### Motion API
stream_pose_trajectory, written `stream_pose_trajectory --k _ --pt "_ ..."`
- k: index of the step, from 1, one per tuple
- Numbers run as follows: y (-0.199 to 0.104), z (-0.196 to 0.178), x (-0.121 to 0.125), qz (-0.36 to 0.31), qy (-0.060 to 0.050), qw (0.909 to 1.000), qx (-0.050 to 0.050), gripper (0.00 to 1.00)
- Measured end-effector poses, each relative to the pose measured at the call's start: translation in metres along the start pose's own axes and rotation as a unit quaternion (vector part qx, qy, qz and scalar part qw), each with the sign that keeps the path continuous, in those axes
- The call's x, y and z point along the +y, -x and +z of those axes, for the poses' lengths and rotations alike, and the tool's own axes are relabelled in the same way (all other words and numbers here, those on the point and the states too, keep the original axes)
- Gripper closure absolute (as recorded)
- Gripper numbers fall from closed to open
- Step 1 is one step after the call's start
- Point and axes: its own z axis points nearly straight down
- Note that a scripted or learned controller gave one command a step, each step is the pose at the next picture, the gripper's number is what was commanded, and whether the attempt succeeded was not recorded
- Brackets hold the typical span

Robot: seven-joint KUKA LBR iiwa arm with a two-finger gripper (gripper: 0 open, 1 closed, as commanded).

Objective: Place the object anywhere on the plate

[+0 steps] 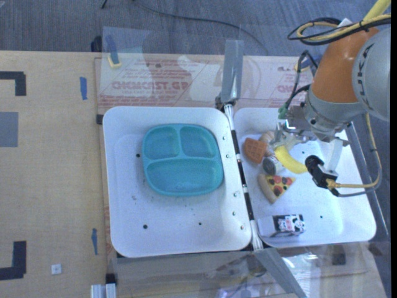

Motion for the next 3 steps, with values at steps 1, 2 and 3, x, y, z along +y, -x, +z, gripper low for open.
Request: stream_pose_trajectory --k 1,2,3 --pt "-0.106 0.000 0.022 0.114 0.001 0.9934 0.000 1.00" --pt "-0.106 0.000 0.022 0.114 0.001 0.9934 0.000 0.00" --pt "-0.107 -0.010 0.023 0.113 0.002 0.9936 0.000 1.00"
